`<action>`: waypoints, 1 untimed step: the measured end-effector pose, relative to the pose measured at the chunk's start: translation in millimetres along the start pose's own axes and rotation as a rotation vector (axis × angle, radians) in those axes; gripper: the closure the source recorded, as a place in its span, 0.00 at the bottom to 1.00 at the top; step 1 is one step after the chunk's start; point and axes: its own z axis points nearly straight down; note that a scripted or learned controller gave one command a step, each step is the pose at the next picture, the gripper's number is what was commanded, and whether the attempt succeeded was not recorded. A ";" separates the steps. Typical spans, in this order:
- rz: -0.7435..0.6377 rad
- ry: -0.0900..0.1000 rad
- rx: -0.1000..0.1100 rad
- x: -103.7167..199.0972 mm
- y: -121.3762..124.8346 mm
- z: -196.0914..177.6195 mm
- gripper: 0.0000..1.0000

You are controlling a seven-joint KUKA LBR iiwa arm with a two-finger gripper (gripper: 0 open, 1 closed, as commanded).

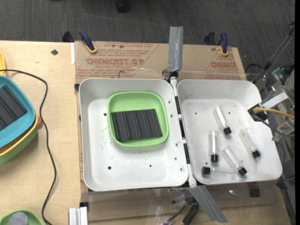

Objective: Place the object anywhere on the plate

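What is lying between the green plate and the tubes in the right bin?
In the camera view, bare white floor of each bin and the two rims where the bins meet lie between the plate and the tubes.

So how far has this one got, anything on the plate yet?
Nothing looks done: the green plate in the left bin carries only its dark ribbed insert. The clear vials lie in the right bin. Nothing is in hand; picking and placing remain.

The picture's left edge cuts off a teal tray [13,112] on the bench, and the bottom edge clips a green-rimmed container [18,217].
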 end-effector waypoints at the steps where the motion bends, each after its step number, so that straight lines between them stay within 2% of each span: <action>1: 0.133 -0.001 0.001 -20.2 32.7 -13.7 0.00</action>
